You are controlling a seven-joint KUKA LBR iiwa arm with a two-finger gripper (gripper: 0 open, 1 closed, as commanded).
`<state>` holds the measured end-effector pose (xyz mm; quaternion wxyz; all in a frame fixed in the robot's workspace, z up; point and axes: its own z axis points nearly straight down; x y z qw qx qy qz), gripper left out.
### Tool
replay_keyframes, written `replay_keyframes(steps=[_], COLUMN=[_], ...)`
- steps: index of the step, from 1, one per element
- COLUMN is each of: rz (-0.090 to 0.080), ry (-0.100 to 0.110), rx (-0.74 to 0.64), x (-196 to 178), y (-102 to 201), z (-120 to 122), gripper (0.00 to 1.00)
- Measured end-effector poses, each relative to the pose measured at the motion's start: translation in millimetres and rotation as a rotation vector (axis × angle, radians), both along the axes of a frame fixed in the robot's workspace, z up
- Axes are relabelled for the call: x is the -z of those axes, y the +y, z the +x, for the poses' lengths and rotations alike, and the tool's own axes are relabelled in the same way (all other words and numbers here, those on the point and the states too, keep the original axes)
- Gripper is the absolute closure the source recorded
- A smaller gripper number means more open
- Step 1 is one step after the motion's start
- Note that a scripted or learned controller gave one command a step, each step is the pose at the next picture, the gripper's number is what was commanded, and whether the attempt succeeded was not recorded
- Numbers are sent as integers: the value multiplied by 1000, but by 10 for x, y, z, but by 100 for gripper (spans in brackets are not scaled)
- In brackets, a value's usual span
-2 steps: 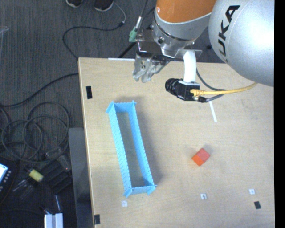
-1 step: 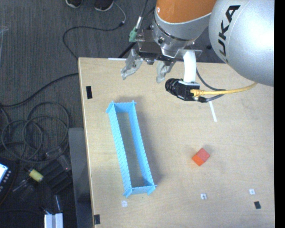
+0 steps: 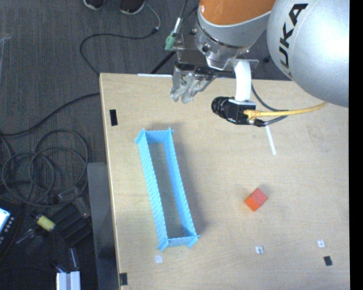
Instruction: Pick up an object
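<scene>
From my station, the flat wooden bench top (image 3: 227,170) reads as pale tan, dotted with a few small black and white marker squares. On it lies a long rectangular plastic frame (image 3: 165,188) in bright sky blue, its walls finely ribbed. Well apart from it sits a small cube-shaped block (image 3: 256,199) in orange-red. I see the big rounded arm housing (image 3: 315,42) in silver-grey with black lettering, and an orange band (image 3: 235,11) above the wrist. The metal two-finger gripper (image 3: 184,90) looks dull grey. A yellow cable (image 3: 289,112) runs from a black cylindrical unit (image 3: 228,109). The carpet floor (image 3: 45,68) is dark grey, strewn with black cables.
</scene>
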<state>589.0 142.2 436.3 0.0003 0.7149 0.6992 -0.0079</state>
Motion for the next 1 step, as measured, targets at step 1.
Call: replay_keyframes(steps=[1], rz=[5], ry=[-5], rx=[53], x=[491], y=[-291], z=[-262], gripper=[100])
